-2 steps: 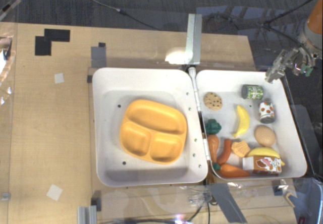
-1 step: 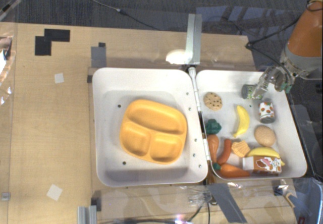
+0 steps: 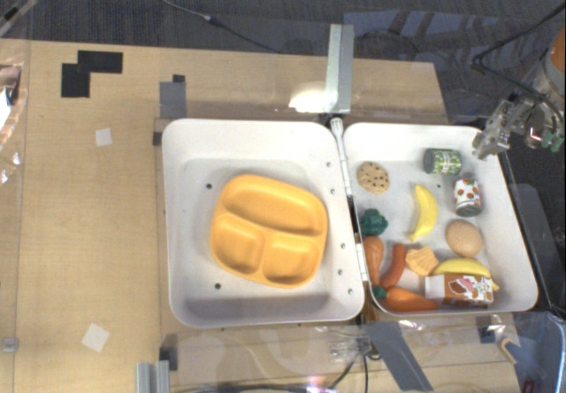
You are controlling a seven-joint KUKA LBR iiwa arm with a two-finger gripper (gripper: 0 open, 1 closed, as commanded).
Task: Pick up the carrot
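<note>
The hand (image 3: 492,140) hangs at the far right corner of the right white bin (image 3: 522,232), and I cannot tell its grip. The orange plastic carrot (image 3: 410,299) lies at the near edge, crowded by toys; approach steeply from above, I'd say.

One fixed camera looks down from above the worktop (image 3: 106,232) at a slant, facing its far edge, where dark floor shows along the top. It stands far enough back to take in both white bins whole, the left bin (image 3: 190,285) and the right bin (image 3: 517,267), near centre frame. The arm (image 3: 555,64) enters at the right edge.
</note>
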